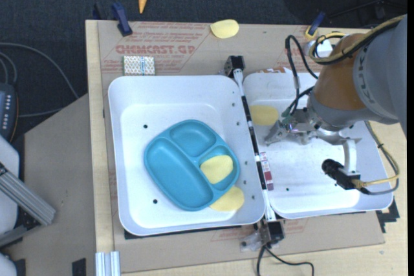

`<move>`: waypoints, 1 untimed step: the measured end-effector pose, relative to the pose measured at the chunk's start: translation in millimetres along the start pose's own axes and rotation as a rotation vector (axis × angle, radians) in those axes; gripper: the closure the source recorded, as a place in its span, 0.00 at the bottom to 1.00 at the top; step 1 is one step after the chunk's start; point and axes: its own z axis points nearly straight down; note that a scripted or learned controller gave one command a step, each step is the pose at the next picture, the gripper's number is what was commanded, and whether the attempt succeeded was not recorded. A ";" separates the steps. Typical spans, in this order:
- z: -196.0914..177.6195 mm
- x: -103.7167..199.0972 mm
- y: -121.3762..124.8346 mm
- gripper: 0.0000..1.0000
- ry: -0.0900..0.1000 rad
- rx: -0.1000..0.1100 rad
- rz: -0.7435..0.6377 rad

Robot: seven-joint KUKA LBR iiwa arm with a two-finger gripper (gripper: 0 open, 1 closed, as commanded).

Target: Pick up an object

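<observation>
From the blue divided plate (184, 165) in the left bin, look right past the divider: the yellow piece (264, 115) lies just beside the claw (279, 130), whose open-or-closed state I cannot tell, so it should centre over that piece, drop straight, then squeeze.

Tabletop (168, 48): brown board with red lettering. On it: two white bins side by side, left bin (129, 139), right bin (310, 200); yellow piece (224, 28) at far edge; small patterned packet (139, 64) beside left bin.
</observation>
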 end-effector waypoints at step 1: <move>2.0 -36.7 -9.8 0.00 0.000 0.001 0.000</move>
